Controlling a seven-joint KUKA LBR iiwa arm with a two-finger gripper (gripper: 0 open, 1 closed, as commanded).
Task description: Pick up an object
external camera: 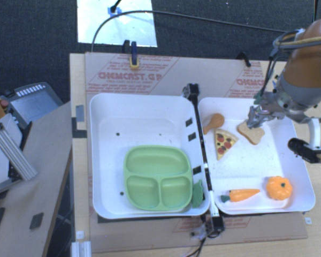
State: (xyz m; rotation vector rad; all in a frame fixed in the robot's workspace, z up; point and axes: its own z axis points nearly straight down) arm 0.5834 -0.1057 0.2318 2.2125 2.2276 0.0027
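Toy carrot (pixel 242 195) and pumpkin (pixel 279 188) nearest in the right bin (pixel 305 202), pizza slice (pixel 224 143) beyond the carrot, bread slice (pixel 251 133) farther back, tool (pixel 255 120) directly over the bread, grip state impossible to tell, drumstick (pixel 212 122) left of the bread.

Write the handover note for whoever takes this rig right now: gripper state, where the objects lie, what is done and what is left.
Gripper: low in the right white bin, at the upper edge of the tan toy bread slice; no object seen between its fingers.
Right bin: bread slice, brown toy drumstick, toy pizza wedge, orange toy carrot, orange toy pumpkin.
Left white bin: green divided plastic plate, with a small green item beside it.
Done: arm positioned over the bread slice.
Left: grasp and lift one object; nothing appears lifted yet.
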